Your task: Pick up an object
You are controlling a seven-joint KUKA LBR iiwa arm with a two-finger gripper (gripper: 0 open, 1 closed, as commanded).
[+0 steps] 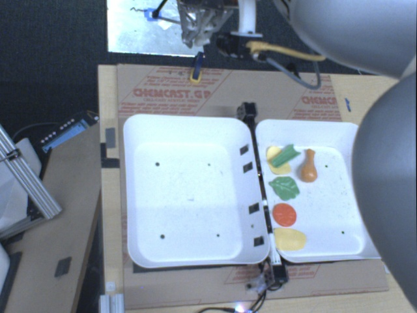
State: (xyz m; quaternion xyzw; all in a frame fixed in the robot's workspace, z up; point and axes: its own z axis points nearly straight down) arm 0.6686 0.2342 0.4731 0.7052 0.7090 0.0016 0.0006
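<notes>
Claw: the gripper (195, 34) hangs high above the bench's far edge; can't tell how it's set, nothing seen in it.
Targets: green bean (283, 155), orange drumstick (308, 166), leaf (285, 187), tomato (284, 214), lemon (290, 239), clustered in the right bin (339, 135).
Direction: all lie nearer the camera and rightward of the claw, well apart.
Left bin (189, 194): closer, beside them.

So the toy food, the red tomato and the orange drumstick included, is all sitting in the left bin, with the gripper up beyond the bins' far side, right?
Not quite: the camera view shows the toy food in the right bin, not the left. The red tomato and orange drumstick lie along its left side. The gripper is indeed up beyond the bins' far side.
</notes>
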